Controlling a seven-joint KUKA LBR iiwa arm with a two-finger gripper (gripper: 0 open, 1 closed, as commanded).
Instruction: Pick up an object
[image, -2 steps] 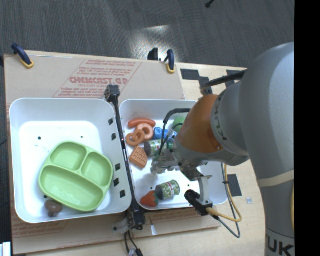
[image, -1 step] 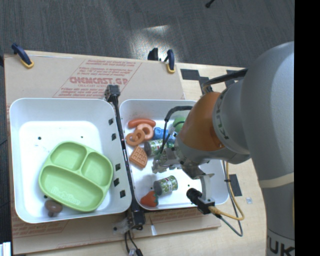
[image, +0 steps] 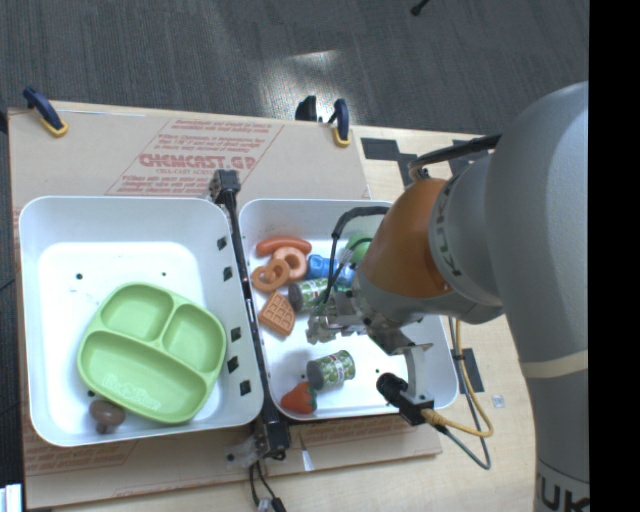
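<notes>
Cardboard covers the tabletop (image: 190, 150) under both bins. I read the pincer (image: 322, 325) over the right bin's (image: 420, 385) middle; I cannot tell its state. Nearest targets: green can (image: 310, 293) above, grey can (image: 331, 369) below toward the near edge. I would centre over one can before descending.

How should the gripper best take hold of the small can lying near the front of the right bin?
Grip the can across its round body from above. It lies on its side, so a finger fits down either long flank. The strawberry sits close beside one end.
</notes>
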